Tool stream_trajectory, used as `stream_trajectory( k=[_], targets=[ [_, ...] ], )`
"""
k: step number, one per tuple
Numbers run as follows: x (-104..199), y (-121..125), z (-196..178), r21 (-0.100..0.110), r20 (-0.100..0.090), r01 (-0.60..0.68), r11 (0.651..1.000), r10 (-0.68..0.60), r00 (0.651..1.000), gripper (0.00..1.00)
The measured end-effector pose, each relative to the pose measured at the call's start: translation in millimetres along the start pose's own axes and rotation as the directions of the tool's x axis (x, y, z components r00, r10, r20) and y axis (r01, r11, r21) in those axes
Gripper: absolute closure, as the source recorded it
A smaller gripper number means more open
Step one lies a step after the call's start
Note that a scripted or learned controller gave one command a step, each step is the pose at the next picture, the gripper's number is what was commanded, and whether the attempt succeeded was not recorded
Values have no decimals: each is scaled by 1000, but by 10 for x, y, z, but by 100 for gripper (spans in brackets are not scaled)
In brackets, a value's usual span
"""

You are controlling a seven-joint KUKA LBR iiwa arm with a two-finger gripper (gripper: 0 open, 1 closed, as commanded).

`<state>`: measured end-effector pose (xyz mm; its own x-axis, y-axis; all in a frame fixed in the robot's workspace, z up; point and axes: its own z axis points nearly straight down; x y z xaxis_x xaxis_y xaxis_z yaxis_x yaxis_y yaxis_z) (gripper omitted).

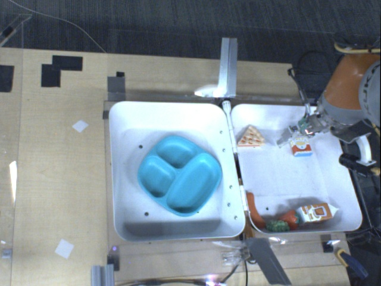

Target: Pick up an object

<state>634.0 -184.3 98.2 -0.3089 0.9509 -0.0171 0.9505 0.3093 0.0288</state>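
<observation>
Reporter: Gripper [305, 126] of the grey, orange-banded arm [348, 91] hangs over the right white bin [333, 177], just above a small red-and-white carton [302, 148]. Jaws?

Operator: Cannot tell from this angle. It should centre over the carton, then drop straight, well away from the triangular waffle-patterned toy wedge [251, 137].

Dark carpet floor [178, 11], wooden bench [53, 177]
</observation>
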Motion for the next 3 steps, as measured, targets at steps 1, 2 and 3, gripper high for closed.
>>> stream_trajectory(
  k=[1, 2, 3],
  targets=[
    [44, -231, -10, 1, 2, 3, 1000, -3, 1000, 0],
    [7, -379, -12, 1, 1, 6, 1000, -6, 1000, 0],
    [28, -790, -321, 22, -15, 54, 998, -54, 998, 0]
  ],
)
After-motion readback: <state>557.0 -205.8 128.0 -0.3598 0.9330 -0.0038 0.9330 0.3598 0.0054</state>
